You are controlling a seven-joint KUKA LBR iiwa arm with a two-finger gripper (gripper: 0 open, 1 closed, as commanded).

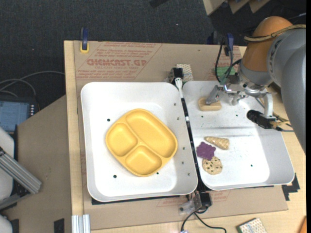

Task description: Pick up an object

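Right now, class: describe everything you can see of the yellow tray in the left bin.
The yellow tray looks like smooth moulded plastic, rounded at its corners, with three shallow compartments: one large, two smaller. It lies flat, turned at an angle, near the middle of the left bin, touching only the bin's floor.

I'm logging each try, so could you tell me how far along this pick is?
Done: the gripper has reached the tan piece at the back of the right bin. In hand: it sits right at that piece, which lies on the bin floor. Left: gripping and lifting. The cookie, purple piece and cone lie untouched.
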